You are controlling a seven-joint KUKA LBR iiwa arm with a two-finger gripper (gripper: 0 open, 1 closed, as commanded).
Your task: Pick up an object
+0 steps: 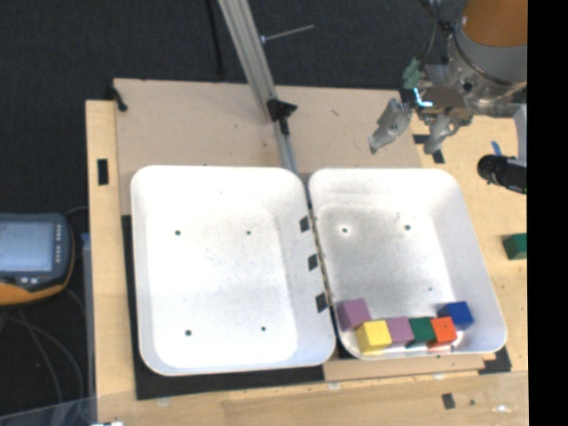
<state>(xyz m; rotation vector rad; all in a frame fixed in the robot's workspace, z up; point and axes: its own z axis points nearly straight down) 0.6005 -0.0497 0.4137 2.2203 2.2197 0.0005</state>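
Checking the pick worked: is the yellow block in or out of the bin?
In. The yellow block lies in the right bin, at its near edge.

A robotics lab: a plywood bench (373, 105) on dark carpet carries two shallow white bins (222, 264), a slanted aluminium rail (248, 43) (likely a camera mount) rises behind them, a handheld control pendant (34, 256) rests at far left, and small coloured test blocks (404, 327) fill one corner.

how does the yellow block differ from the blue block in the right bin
The yellow block lies near the bin's front edge, touching a purple block; the blue block sits farther right, beside an orange block. Yellow looks slightly larger. Both are small cubes resting in the right bin, apart from the tool.
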